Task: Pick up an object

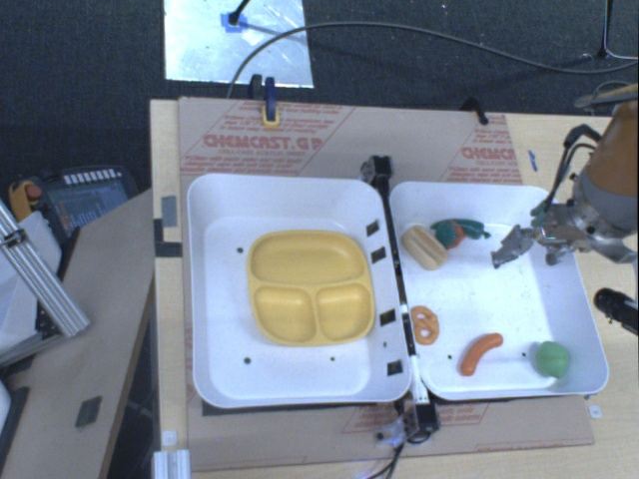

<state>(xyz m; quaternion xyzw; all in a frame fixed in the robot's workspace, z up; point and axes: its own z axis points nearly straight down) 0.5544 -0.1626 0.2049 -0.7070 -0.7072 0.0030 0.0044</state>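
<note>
The right bin (pixel 569 297) holds several toy foods: a hot dog bun (pixel 426 246), a red and green vegetable (pixel 458 232), a pretzel (pixel 424 323), an orange sausage (pixel 480 353) and a green ball (pixel 551 358). My gripper (pixel 529 251) hangs over the upper right part of this bin, to the right of the bun and vegetable. It is open, its fingers spread apart with nothing between them. The sausage and ball lie well below it in the view.
The left bin (pixel 215 267) carries a yellow divided plate (pixel 308 287). A black divider strip (pixel 391 277) runs between the two bins. Bare white floor lies in the middle of the right bin under the gripper.
</note>
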